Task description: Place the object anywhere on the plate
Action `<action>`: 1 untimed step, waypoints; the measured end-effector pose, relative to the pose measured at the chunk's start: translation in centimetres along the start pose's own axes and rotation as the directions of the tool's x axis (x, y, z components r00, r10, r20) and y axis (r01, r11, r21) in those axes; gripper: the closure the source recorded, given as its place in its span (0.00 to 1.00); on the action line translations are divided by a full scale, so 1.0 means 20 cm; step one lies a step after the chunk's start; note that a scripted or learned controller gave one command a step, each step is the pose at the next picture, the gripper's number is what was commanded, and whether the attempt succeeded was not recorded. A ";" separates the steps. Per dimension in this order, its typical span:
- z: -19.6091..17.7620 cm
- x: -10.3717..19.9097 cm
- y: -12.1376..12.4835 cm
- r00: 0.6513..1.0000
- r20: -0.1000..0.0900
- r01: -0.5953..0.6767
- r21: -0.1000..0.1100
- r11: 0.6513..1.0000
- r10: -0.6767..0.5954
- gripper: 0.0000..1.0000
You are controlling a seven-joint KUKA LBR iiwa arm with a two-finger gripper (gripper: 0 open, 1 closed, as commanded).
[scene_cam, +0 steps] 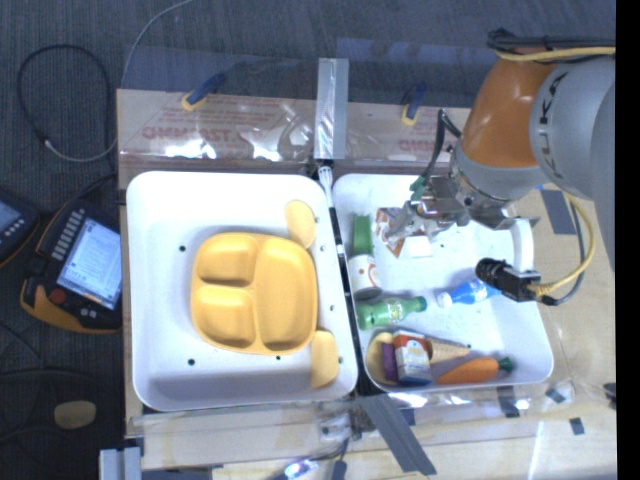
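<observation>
A yellow divided plate (252, 290) lies in the middle of the left bin (160, 218). My gripper (428, 211) hangs low in the upper part of the right bin (535, 353), right over a crumpled red-and-white packet (393, 230). The wrist hides where the gripper meets the packet. A green bottle (392, 311) lies on its side just below, and a green can (361, 235) stands at the bin's left wall.
Two pale yellow lumps sit beside the plate, one (299, 221) at its upper right and one (322, 357) at its lower right. In the right bin are a blue-capped bottle (463, 293), a bowl (385, 368) with packets, and a carrot (470, 370).
</observation>
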State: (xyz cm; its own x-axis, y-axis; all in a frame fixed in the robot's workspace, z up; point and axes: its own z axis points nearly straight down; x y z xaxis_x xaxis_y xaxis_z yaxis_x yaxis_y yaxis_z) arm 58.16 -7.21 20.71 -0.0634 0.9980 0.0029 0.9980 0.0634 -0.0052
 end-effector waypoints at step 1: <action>0.13 0.25 0.04 0.996 0.007 0.092 0.003 0.996 -0.092 1.00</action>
State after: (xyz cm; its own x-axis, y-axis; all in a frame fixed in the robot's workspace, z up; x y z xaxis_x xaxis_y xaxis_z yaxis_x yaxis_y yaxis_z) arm 58.61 -2.19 18.04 -0.1551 0.9879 -0.0040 0.9879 0.1551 -0.0079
